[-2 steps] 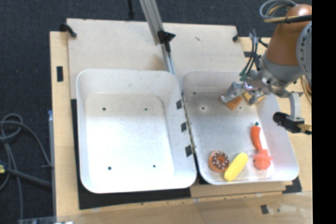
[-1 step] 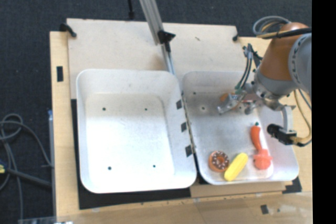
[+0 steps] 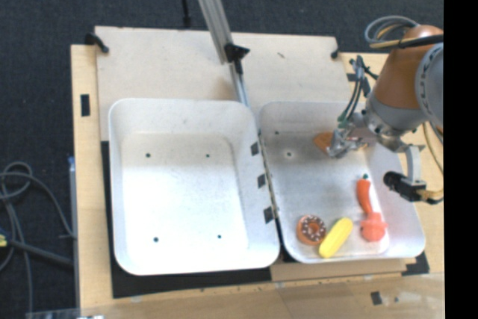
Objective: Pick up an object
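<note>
My gripper (image 3: 340,146) reaches down into the right bin (image 3: 299,168) near its back wall. Its tips sit right against a small orange object (image 3: 323,141), which is partly hidden by them. Further forward in that bin lie a red-orange carrot-shaped toy (image 3: 367,210), a yellow banana-like piece (image 3: 335,237) and a brown round donut-like piece (image 3: 310,228). I cannot make out whether anything sits between the tips.
The left bin (image 3: 187,183) stands beside the right one, sharing a middle wall. A slanted aluminium post (image 3: 213,4) rises behind the bins. Cables lie on the dark floor at the left (image 3: 22,198). A black part of the arm (image 3: 403,187) overhangs the right bin's edge.
</note>
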{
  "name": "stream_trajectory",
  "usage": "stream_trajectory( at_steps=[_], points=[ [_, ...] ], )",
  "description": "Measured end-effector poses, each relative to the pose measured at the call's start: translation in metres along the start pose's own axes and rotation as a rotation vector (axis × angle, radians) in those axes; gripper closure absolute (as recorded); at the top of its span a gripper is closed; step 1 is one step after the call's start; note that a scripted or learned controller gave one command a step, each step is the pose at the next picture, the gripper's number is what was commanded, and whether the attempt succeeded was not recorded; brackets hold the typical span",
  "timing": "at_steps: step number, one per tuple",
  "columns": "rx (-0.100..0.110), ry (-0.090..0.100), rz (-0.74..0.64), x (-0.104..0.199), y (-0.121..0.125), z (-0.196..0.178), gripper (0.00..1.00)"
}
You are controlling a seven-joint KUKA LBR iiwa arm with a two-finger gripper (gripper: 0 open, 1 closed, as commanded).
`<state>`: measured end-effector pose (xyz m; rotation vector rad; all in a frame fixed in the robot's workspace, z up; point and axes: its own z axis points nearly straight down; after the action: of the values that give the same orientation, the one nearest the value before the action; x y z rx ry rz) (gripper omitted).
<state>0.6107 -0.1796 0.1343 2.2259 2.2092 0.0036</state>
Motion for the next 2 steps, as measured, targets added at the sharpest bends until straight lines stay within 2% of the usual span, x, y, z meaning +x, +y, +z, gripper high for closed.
stream_trajectory(
  at_steps=[1,2],
  points=[
    [-0.003,0.0,-0.008,0.003,-0.001,-0.064,1.0],
    [0.0,0.0,-0.009,0.001,0.0,-0.095,1.0]
  ],
)
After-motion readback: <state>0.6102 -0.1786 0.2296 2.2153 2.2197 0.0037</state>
